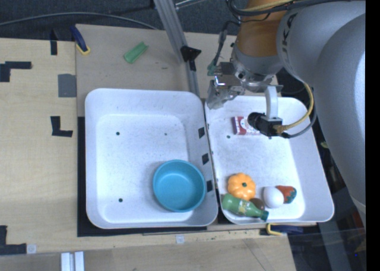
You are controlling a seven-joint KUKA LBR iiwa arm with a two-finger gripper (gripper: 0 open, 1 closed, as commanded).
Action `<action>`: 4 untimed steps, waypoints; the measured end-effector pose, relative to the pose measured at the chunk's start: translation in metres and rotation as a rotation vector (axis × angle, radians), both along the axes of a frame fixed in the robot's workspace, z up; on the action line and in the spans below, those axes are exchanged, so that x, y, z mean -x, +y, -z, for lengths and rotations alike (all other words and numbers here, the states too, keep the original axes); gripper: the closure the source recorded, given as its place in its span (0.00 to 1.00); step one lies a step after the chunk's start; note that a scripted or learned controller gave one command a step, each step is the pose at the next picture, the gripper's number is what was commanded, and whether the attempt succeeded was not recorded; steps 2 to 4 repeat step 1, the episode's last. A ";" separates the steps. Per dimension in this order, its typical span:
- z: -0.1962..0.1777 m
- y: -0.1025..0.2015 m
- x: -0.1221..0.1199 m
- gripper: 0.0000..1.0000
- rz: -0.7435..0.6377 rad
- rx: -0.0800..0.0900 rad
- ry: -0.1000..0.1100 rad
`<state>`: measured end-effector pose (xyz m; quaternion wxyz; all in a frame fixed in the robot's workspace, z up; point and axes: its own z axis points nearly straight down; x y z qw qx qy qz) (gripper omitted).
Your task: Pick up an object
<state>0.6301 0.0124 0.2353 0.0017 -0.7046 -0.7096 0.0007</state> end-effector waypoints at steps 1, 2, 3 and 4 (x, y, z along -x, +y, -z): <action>0.012 0.051 -0.005 1.00 0.001 0.001 -0.001; 0.012 0.051 -0.005 1.00 0.001 0.001 -0.001; 0.012 0.051 -0.005 1.00 0.001 0.001 -0.001; 0.012 0.051 -0.005 1.00 0.001 0.001 -0.001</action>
